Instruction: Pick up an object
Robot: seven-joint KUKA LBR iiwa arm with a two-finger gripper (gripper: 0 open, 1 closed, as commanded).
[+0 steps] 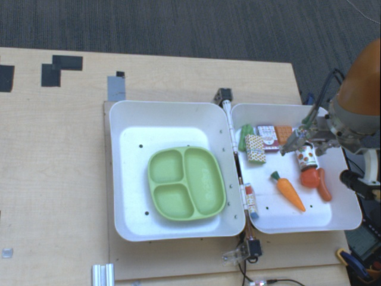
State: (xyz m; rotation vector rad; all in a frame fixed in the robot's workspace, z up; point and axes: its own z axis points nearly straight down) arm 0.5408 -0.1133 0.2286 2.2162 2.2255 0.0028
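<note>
My gripper [306, 146] hangs over the middle right of the right bin [342, 219], its two dark fingers spread open. Just below it lies a small white jar with red spots [307, 158], and whether the fingertips touch it is unclear. A red toy vegetable [312, 178] rests against the jar's near side. An orange carrot with a green top [290, 193] lies slantwise near the bin's middle. At the bin's far left sit a chequered packet [256, 149], a red-and-white box [266, 134], an orange packet [284, 132] and a green item [245, 137].
The left bin [128, 219] holds a light green divided plate [187, 183]. A thin tube with a blue end [249, 199] lies along the right bin's left wall. The grey arm with its orange band [362, 85] comes in over the bin's right rim.
</note>
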